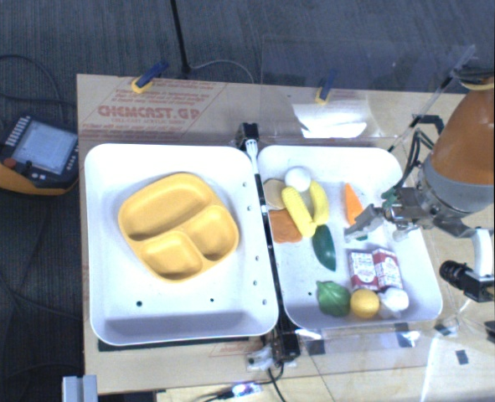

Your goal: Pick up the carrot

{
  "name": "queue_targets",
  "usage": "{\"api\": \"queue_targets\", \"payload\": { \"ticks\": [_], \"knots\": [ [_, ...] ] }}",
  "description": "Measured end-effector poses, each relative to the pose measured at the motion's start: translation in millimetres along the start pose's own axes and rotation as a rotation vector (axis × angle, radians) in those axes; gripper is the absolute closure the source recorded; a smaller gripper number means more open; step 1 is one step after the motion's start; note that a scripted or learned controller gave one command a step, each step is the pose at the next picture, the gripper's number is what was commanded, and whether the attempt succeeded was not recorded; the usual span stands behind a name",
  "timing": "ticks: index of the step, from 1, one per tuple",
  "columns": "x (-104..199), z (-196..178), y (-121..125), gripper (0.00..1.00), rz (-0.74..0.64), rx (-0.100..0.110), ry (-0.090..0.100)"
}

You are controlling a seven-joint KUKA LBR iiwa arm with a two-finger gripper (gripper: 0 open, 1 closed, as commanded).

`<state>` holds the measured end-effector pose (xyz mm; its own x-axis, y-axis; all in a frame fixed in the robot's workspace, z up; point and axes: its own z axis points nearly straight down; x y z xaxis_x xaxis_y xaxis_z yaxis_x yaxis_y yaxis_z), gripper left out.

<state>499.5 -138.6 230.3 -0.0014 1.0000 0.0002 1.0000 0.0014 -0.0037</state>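
Observation:
The carrot (352,199) is a small orange wedge in the right bin (415,308), lying near the bin's middle right with its lower end tucked under the gripper's left finger. My gripper (381,224) hangs just right of and below the carrot, above the bin floor. Its fingers are spread open, the left fingertip (363,222) touching or nearly touching the carrot's lower end. Nothing sits between the fingers.
Around the carrot lie a white egg (297,177), two yellow pieces (299,212), an orange slab (285,228), a dark green vegetable (323,246), a red-and-white packet (374,268), a green pepper (332,297), a lemon (364,303). The left bin (105,308) holds a yellow divided plate (177,224).

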Motion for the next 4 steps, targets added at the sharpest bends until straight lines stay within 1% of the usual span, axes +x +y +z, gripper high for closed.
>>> {"api": "queue_targets", "payload": {
  "ticks": [1, 2, 3, 4],
  "knots": [
    [-34.9, 34.5, 49.1, 0.0, 0.201, 0.001, 0.0],
    [-63.3, 129.6, 70.6, 0.0, 0.371, -0.001, 0.005],
    [-63.8, 123.0, 69.5, 1.0, 0.37, 0.004, 0.003],
    [-51.4, 67.4, 84.2, 1.0, 0.618, 0.001, -0.001]
  ]
}}
